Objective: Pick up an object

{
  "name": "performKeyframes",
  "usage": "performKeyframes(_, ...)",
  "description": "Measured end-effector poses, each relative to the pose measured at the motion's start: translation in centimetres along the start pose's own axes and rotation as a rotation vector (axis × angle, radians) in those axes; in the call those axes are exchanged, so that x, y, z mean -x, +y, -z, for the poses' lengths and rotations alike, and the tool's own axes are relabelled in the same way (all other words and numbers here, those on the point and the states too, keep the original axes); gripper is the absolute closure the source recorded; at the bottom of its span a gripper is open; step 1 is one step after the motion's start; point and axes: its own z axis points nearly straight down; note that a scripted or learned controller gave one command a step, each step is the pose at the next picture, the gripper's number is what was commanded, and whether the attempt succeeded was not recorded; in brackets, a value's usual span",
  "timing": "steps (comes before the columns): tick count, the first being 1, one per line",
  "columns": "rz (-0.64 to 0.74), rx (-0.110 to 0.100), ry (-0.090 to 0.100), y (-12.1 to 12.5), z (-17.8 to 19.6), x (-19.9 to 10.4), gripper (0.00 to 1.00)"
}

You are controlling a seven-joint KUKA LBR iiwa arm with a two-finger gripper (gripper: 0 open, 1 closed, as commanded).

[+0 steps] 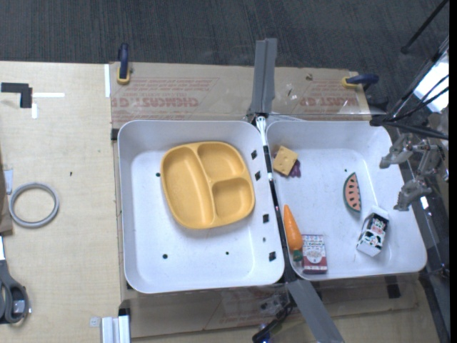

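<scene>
1. The gripper (398, 177) hung at the right of the frame, over the right-hand rim of the right bin (335, 266). Its two metal fingers (389, 157) pointed left and stood apart, with nothing between them.
2. The cow-patterned carton (373, 234) lay in the lower right of that bin, tilted, just below the gripper and not touching it.
3. The watermelon slice (351, 192) lay a little up and left of the carton, apart from it, with its curved rind towards the left.
4. The cheese wedge (285, 161) sat in the upper left corner of the right bin, near the divider between the bins.
5. The carrot (291, 226) lay along that bin's left wall, with its tip pointing to the top of the frame.
6. The small red box (314, 254) stood just beside the carrot's lower end, near the bottom rim. I could not tell whether the two touched.
7. The left bin (143, 263) held a yellow divided plate (207, 184) in its upper middle part.
8. On the wooden bench at the far left of the frame lay a grey tape roll (32, 204).
</scene>
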Motion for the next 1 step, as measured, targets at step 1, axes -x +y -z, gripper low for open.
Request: performKeyframes(1, -0.406, 0.0, 0.002, -0.94, -6.59, 2.3, 0.0)
